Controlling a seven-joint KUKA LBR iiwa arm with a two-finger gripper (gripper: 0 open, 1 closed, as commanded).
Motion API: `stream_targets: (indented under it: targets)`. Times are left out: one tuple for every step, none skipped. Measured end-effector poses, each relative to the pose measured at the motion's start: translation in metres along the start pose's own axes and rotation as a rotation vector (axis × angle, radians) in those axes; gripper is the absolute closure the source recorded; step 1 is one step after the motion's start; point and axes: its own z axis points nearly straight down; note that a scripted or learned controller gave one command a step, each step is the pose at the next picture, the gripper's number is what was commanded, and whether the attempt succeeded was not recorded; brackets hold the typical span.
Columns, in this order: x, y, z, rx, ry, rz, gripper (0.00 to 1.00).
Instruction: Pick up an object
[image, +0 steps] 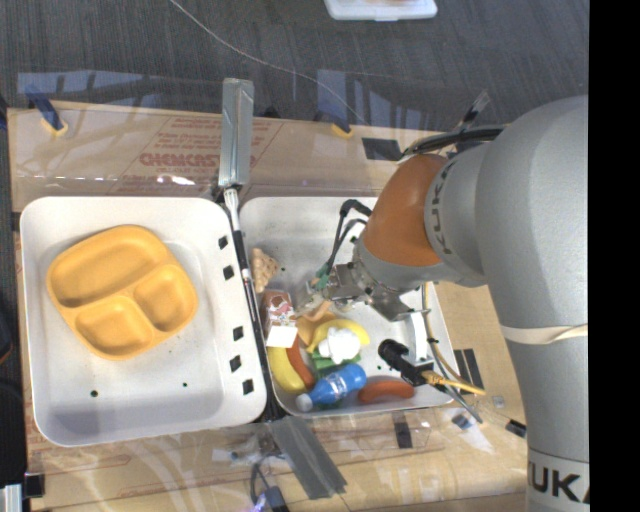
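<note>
The right bin (300, 215) holds a heap of small things along its near side. Among them are a yellow banana (286, 369), a blue bottle (338, 386), a red sausage (386, 390), a white lump (340, 345) and a small red-and-white packet (278, 307). A beige ribbed cone (265, 268) lies by the bin's left wall. My gripper (324, 287) hangs low over the middle of this bin, just above and behind the heap, close to a yellow piece (318, 324). Nothing can be made out held in it.
The left bin (120, 400) bears a yellow divided plate (122, 290). A metal bar (236, 130) runs along the divider between the bins. My arm's wide grey body covers the right bin's right side.
</note>
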Motion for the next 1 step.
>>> stream_targets:
  targets:
    - [0.0018, 0.0008, -0.0095, 0.001, 0.001, -0.007, 1.0]
